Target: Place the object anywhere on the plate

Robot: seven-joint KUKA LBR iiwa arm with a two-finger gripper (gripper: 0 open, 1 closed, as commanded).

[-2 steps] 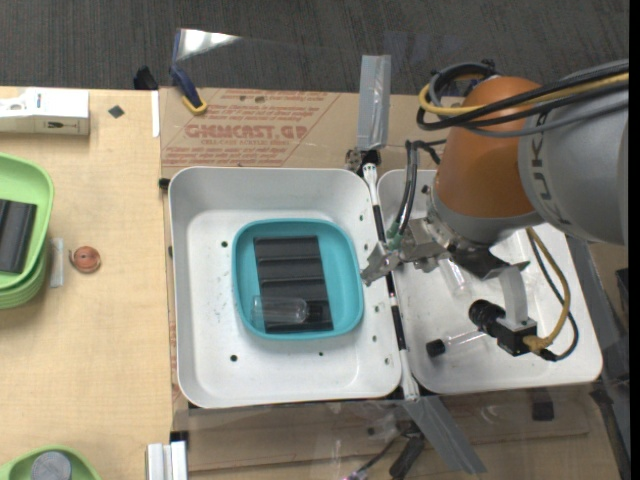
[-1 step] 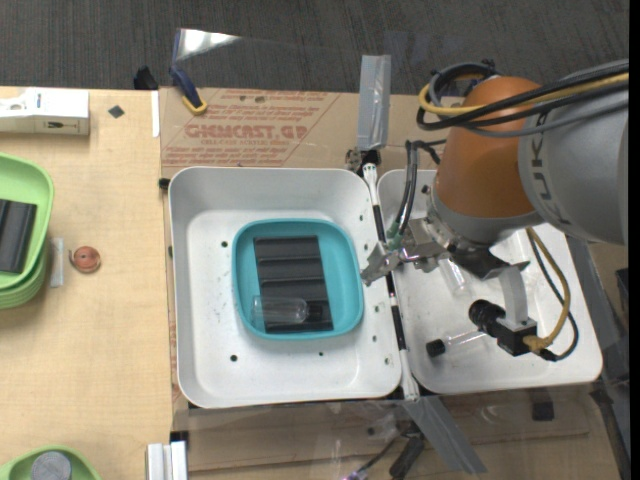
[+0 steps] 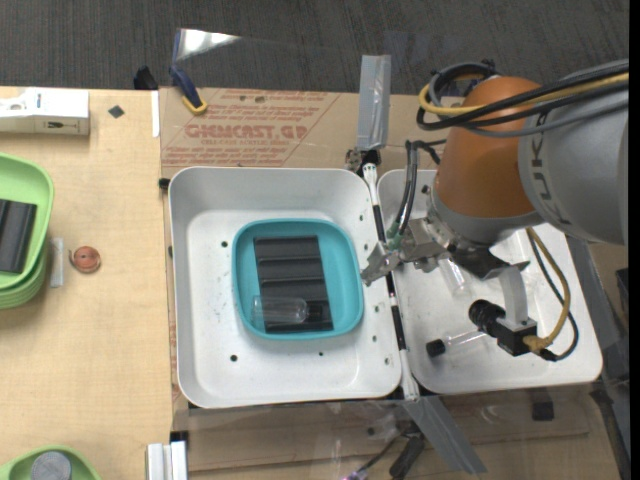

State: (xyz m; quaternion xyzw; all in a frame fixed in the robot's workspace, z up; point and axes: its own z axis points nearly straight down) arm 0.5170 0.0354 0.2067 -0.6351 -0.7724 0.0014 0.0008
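camera view: teal plate (image 3: 345, 268), centre frame, bears a clear object (image 3: 280, 311). jaws' state: cannot tell. risk, judged: arm (image 3: 500, 168) withdrawing could clip the bin wall (image 3: 385, 268).

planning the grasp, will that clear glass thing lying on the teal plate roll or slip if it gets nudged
The small clear glass-like cylinder lies on its side, so it probably rolls easily. Its smooth, see-through surface looks slippery and perhaps fragile. The raised rim of the teal square plate would likely stop it in the left white bin.

Cardboard sheet (image 3: 255, 128) reads roughly "CHEMCAST"; smaller print illegible
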